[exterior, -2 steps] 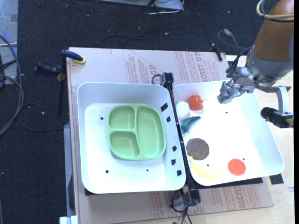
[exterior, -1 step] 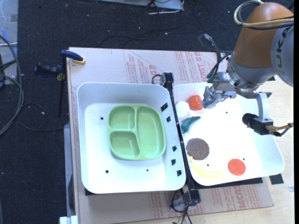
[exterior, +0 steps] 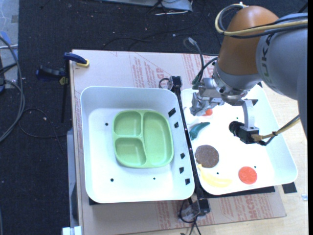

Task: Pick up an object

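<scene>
Camera view is showing a tabletop [exterior: 122,67] carrying two white bins side by side. Left bin [exterior: 93,131] is holding a green divided tray [exterior: 143,138], lying flat near its middle. Right bin [exterior: 279,151] is holding five small items: a red piece [exterior: 209,112] near the far left corner, a teal piece [exterior: 199,128] just in front of it beside the divider, a brown disc [exterior: 207,154] nearer still, a yellow banana shape [exterior: 215,180] at the near edge just below the disc, and a red disc [exterior: 248,175] to the banana's right, apart from it. Arm [exterior: 274,38] is reaching in from the right, its orange band sitting over the right bin's far end. End effector [exterior: 201,104] is hanging over the far left corner of the right bin, just beside the red piece; whether its tips are spread or pressed together cannot be told, and contact with the red piece cannot be judged. A blue clamp [exterior: 76,59] is sitting at the tabletop's far left corner.
</scene>
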{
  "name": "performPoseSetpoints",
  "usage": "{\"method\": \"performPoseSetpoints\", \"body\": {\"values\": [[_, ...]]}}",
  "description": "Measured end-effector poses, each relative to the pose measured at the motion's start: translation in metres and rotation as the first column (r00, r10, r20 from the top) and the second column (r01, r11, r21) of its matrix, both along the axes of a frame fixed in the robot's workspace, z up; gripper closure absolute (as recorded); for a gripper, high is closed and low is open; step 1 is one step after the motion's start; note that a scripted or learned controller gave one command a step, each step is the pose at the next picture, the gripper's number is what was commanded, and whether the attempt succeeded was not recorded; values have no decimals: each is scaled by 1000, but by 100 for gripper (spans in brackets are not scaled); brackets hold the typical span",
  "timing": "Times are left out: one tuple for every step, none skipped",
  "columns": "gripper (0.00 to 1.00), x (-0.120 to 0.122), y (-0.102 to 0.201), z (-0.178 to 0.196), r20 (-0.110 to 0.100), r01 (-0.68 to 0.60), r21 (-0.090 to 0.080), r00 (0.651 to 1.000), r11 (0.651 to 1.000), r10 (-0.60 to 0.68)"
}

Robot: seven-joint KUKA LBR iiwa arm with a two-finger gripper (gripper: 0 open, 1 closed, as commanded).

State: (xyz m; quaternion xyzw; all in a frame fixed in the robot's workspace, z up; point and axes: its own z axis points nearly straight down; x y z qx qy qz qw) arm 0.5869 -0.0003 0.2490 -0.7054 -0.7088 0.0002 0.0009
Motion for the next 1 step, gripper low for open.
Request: {"method": "performPoseSetpoints", "body": {"values": [[100, 2, 48, -15, 0, 1, 0, 1000, 1000, -1]]}}
